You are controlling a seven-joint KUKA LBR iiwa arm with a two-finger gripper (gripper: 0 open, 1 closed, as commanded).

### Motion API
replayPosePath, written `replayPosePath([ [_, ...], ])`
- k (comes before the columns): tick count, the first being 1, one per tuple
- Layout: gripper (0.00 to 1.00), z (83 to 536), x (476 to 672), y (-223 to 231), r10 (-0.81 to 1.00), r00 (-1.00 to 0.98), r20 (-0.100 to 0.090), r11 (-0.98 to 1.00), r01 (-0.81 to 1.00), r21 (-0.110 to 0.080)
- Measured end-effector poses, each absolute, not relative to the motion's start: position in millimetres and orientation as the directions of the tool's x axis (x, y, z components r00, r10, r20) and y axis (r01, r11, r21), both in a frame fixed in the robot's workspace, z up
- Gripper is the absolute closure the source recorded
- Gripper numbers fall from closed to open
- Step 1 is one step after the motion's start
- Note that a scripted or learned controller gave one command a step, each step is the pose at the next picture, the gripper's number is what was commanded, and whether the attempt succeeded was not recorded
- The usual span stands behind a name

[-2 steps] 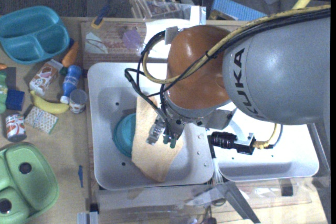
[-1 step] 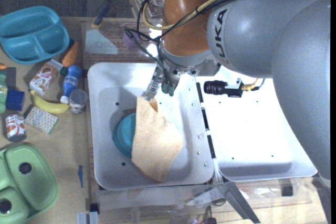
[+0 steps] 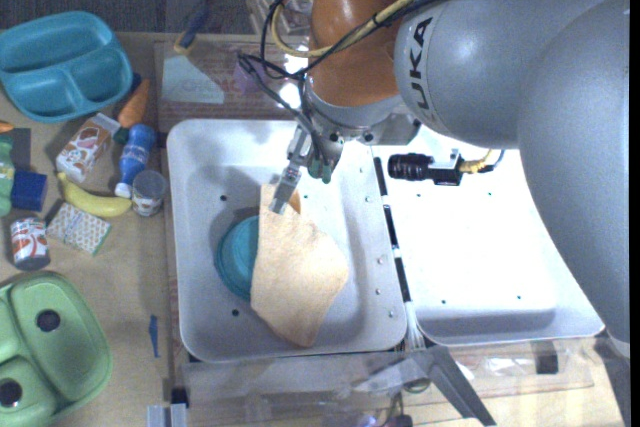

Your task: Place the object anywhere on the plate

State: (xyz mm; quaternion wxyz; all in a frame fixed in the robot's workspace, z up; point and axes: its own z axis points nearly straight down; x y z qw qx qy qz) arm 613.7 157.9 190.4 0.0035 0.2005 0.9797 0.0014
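A tan cloth [image 3: 296, 277] hangs in the left bin [image 3: 190, 175], narrowing upward to a corner at the fingertips. It drapes over the right part of a blue plate [image 3: 232, 255], of which only the left rim shows. My gripper [image 3: 288, 187] points down over the bin's middle, its fingers pinched on the cloth's top corner. A small orange patch shows beside the fingertips. The grey arm with its orange band fills the upper right.
The right bin [image 3: 480, 255] lies under the arm. On the bench to the left are a teal divided tray [image 3: 65, 65], a banana [image 3: 95, 200], a small can [image 3: 148, 190], a blue bottle [image 3: 135, 155] and a green tray [image 3: 45, 355].
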Motion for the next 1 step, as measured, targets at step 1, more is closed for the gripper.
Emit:
replayPosePath([
  [1, 0.00, 190.4, 613.7, 157.9, 0.393, -0.920, -0.006, 0.920, 0.393, 0.004],
])
